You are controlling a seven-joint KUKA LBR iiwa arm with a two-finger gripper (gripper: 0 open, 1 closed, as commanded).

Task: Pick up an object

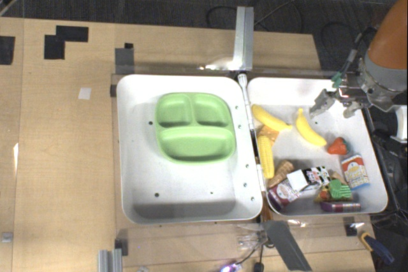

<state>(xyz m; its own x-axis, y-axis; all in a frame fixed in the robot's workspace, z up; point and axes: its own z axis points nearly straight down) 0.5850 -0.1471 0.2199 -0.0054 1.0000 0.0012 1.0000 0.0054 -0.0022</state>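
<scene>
**Banana looks like the easy grab**

Left bin (137,200) has a green tray (194,126). In the right bin's centre I'd take the banana (309,129): light, firm, smooth, best pinched mid-body. My gripper (336,100), upper right, hangs spread, holding nothing.

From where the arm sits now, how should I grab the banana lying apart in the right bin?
Take the banana across its middle, coming straight down from above. It lies flat on the bin floor, curved, with bare floor along both long sides, so fingers set across its narrow width should fit. The pincer hovers just up and right of it. The strawberry sits near its lower tip, so avoid that end.
</scene>
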